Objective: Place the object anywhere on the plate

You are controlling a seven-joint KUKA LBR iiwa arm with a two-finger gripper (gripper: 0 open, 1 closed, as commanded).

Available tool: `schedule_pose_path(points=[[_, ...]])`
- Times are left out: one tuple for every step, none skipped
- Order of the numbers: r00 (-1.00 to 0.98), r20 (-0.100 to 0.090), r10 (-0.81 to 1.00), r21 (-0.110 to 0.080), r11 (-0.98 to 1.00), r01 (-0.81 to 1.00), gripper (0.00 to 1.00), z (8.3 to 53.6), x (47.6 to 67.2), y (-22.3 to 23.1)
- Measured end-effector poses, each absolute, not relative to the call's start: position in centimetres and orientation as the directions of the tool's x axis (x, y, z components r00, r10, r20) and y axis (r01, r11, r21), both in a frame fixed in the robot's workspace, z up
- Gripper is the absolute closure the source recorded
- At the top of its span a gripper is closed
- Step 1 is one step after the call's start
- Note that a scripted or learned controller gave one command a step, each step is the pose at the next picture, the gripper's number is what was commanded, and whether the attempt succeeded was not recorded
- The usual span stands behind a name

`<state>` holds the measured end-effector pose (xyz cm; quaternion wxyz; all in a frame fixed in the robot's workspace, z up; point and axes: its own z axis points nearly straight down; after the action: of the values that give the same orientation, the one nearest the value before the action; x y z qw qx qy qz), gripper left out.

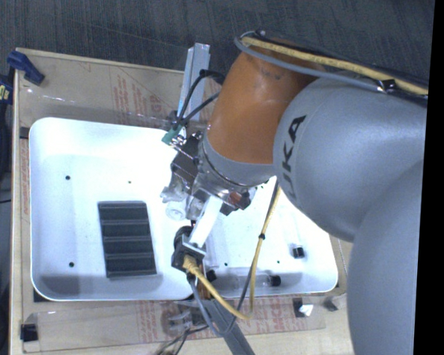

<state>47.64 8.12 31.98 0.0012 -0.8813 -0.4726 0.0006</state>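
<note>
Now, claw [179,204] hangs near dark ribbed slab [127,238].

Robotics lab: grey-and-orange industrial arm [343,165] over a white bin [62,216] on a plywood bench [100,83], blue clamp [25,65] at the bench's corner.

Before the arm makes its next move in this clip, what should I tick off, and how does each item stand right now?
1. Plate identified: cannot tell. The only candidate is a dark ribbed slab in the left bin.
2. Slab lies flat and uncovered: ok.
3. Object held by the gripper: cannot tell. The wrist hides it.
4. Gripper above the slab: not ok. It is to the slab's right, near the left bin's right edge.
5. Contents of the right bin known: cannot tell. The arm covers most of it.
</note>
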Motion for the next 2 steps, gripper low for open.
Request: schedule_pose_path(points=[[0.561,-0.004,0.828,-0.005,-0.561,0.828,1.00,28.1,55.7,7.9],[0.550,-0.006,0.835,-0.006,-0.550,0.835,1.00,20.5,51.1,11.3]])
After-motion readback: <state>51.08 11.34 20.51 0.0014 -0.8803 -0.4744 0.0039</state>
